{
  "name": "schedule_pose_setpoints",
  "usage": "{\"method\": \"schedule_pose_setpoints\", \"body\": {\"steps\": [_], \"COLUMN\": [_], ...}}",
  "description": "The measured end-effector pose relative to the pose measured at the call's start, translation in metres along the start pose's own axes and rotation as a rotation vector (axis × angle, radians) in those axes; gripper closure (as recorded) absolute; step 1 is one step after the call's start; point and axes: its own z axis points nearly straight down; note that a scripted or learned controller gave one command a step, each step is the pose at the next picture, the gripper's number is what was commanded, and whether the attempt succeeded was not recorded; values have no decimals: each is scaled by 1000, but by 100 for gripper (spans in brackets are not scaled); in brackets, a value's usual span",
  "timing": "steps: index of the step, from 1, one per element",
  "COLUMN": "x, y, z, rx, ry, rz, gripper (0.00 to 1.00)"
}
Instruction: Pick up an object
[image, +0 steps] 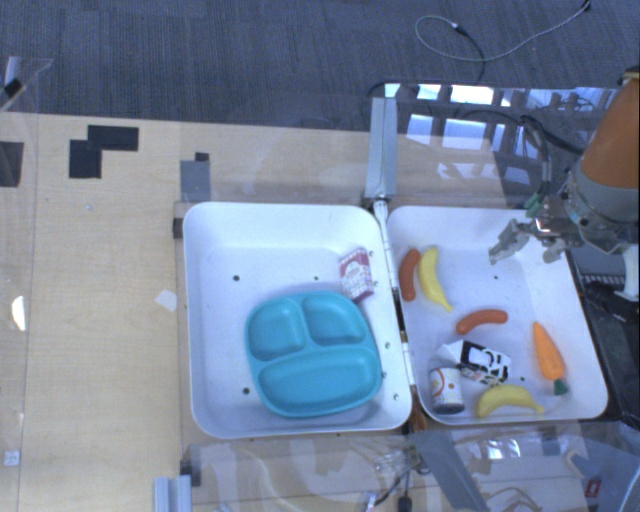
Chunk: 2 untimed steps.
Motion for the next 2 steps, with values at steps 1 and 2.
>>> {"method": "schedule_pose_setpoints", "body": {"steps": [1,2], "x": [-36,-35], "y": [-8,-5], "z": [107,94], "rx": [-2,-11], "ry": [-1,-5], "rz": [-540,-542], "gripper": [0,100]}}
